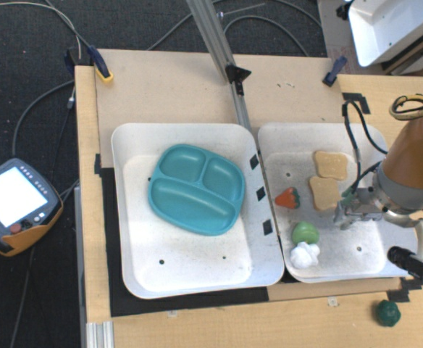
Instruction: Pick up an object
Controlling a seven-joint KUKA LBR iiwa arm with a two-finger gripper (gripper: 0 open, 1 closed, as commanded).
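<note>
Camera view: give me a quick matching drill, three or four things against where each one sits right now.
Things:
1. teal divided plate
2. strawberry toy
3. white toy
4. dark green ball

Places:
A. right bin, front edge
B. on the bench, outside both bins
C. left bin
D. right bin, near the divider between bins

Pairs: 1-C, 2-D, 3-A, 4-B

Grey arm with orange band reaching in from the right, gripper (350,212) lowered (wrist pointing down)
</note>
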